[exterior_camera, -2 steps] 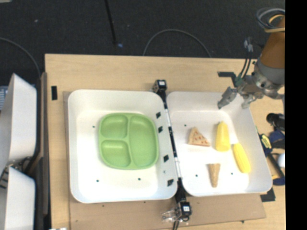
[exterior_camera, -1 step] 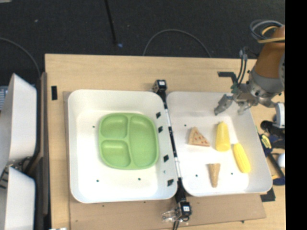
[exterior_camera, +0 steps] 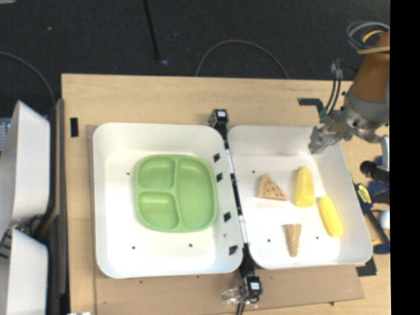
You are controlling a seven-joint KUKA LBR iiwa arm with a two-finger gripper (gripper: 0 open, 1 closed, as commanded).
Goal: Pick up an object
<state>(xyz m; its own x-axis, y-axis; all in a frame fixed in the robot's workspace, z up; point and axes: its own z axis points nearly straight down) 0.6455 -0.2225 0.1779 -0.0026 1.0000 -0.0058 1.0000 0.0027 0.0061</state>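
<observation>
The right bin (exterior_camera: 262, 143) holds a tan pizza-slice piece (exterior_camera: 270, 188), a pale yellow block (exterior_camera: 304, 186), a yellow corn-like piece (exterior_camera: 330, 216) and a small tan cone (exterior_camera: 293, 239). My gripper (exterior_camera: 317, 140) hangs over the bin's far right corner, above and right of the yellow block and apart from all the pieces. Nothing shows between its fingers. The grey arm with its orange band (exterior_camera: 372, 77) comes in from the right.
The left bin (exterior_camera: 111, 149) holds a green divided plate (exterior_camera: 176, 192). Black clamps (exterior_camera: 218, 117) and fittings run along the seam between the bins. Cables lie on the dark floor beyond the bench. White boxes (exterior_camera: 26, 156) stand at the left.
</observation>
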